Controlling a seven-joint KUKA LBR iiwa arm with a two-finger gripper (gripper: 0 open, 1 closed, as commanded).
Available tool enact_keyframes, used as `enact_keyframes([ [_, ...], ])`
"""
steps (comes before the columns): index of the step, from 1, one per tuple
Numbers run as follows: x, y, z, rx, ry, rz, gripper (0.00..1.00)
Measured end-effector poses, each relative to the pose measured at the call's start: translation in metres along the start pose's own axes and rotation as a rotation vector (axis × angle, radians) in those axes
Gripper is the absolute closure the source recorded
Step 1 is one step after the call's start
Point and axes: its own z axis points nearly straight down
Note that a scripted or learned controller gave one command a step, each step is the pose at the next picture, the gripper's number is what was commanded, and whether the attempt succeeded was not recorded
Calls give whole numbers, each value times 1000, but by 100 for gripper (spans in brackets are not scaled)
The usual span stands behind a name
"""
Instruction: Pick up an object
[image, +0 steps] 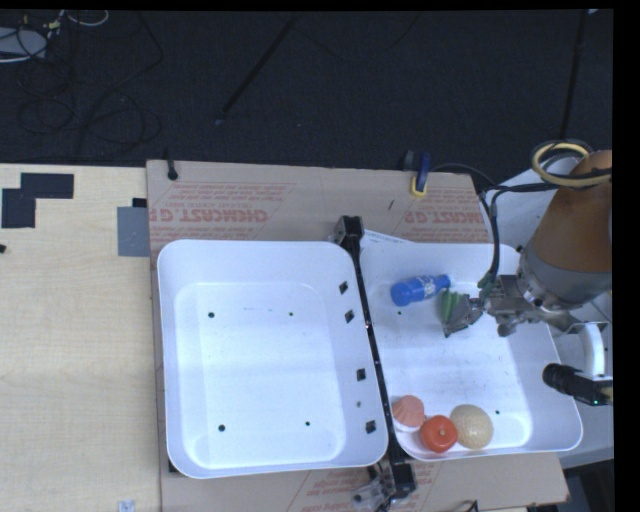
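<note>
The claw (462, 315) is hanging low in the right bin (560, 425), partly covering something green (455, 299) beside a blue bottle (418, 289). I cannot tell whether it is gripping anything

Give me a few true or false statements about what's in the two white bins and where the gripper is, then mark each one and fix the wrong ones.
1. The blue bottle lies in the right bin. True.
2. The orange-red ball sits in the left bin. False: it sits at the right bin's near edge, between a pale pink object and a cream ball.
3. The gripper is over the right bin, beside the blue bottle. True.
4. The blue bottle stands upright. False: it lies on its side.
5. A green object shows right at the gripper. True; whether it is held cannot be told.
</note>
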Motion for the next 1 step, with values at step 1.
enact_keyframes([
  [1, -43, -25, -69, -6, -4, 4, 0],
])
